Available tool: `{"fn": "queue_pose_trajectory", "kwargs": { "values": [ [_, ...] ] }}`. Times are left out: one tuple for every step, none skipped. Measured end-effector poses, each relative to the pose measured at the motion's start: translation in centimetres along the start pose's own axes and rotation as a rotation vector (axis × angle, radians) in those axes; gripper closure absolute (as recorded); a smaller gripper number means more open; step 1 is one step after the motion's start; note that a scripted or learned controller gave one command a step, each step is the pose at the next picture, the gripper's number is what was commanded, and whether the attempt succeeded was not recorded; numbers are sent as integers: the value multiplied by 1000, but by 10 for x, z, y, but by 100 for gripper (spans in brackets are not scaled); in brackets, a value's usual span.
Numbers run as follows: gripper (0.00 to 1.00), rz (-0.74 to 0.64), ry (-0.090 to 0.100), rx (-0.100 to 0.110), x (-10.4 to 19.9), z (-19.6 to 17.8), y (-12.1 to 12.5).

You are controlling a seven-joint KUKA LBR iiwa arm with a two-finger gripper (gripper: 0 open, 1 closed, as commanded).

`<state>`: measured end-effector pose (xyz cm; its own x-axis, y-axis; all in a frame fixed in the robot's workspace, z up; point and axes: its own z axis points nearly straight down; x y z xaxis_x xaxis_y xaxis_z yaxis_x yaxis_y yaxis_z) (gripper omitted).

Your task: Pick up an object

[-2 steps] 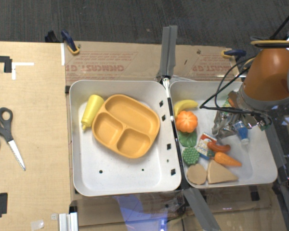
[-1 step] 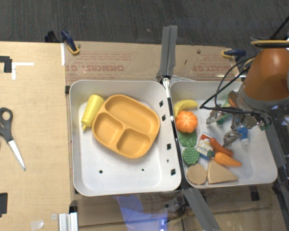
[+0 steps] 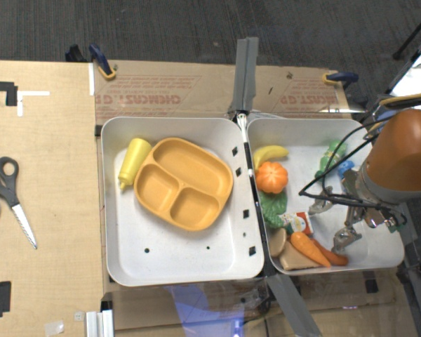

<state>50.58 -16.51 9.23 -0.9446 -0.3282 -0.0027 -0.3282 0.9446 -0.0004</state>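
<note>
Just left of pincer (image 3: 347,237), carrot (image 3: 316,249)

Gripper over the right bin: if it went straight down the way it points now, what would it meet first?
Probably the carrot. The gripper hangs just right of its pointed end in the right bin, so it may instead land on bare bin floor beside it; depth is unclear from this slanted view.

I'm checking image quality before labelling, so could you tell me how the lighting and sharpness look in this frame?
Camera view: even overhead light and mostly sharp; the orange tray casts only faint shadow, the gripper is slightly soft, and a bluish reflection sits at the bottom edge.
</note>
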Motion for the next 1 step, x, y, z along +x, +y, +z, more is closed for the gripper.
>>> {"fn": "queue_pose_trajectory", "kwargs": {
  "values": [
    [0, 41, -2, 0, -39, -1, 57]
  ]
}}
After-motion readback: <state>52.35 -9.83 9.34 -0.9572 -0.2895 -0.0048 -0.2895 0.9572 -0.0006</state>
